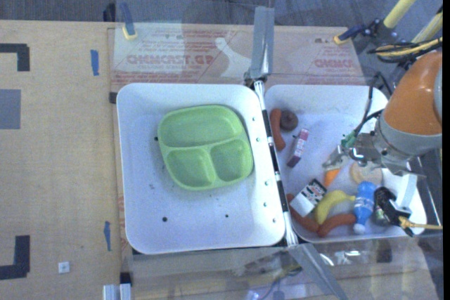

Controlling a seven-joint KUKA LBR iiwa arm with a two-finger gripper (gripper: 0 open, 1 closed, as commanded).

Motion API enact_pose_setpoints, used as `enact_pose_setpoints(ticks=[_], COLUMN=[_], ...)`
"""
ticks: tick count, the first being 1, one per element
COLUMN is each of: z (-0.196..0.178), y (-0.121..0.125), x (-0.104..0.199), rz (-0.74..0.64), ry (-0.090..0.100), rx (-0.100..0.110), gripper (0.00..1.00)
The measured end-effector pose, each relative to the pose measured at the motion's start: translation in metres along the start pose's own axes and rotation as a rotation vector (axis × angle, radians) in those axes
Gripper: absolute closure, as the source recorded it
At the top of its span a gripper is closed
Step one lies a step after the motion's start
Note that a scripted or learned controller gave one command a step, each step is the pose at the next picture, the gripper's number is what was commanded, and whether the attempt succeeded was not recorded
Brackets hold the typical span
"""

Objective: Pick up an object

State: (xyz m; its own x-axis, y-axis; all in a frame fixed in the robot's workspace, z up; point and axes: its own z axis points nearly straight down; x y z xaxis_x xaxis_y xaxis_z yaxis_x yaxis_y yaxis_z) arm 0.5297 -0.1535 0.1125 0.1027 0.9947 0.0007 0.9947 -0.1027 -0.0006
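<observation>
Reaching in from the right, the arm hangs over the right bin, its orange band bulging above the grey wrist. The gripper sits low at the bin's middle right, just above a small orange piece; I cannot tell how its fingers stand, since the wrist hides them.

The clutter lies mostly in that bin's near half. A yellow banana curves across the middle, smooth and bright, touching a red-brown sausage that bends along the near wall. Just right of the banana stands a blue bottle with a white cap end, tilted. A small black-and-white box rests left of the banana. Farther back, a second sausage lies along the left wall beside a dark brown round lump, and a slim maroon tube lies near them.

The left bin holds a green divided plate, three compartments, set flat.
</observation>
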Motion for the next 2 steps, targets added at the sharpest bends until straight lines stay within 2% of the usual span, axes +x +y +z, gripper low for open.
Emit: enact_pose_setpoints(ticks=[1, 2], z=[0.017, 0.006], y=[0.017, 0.018], x=[-0.009, -0.013], rz=[-0.066, -0.06], ry=[0.0, -0.007], rx=[-0.021, -0.03], gripper=[0.0, 1.0])
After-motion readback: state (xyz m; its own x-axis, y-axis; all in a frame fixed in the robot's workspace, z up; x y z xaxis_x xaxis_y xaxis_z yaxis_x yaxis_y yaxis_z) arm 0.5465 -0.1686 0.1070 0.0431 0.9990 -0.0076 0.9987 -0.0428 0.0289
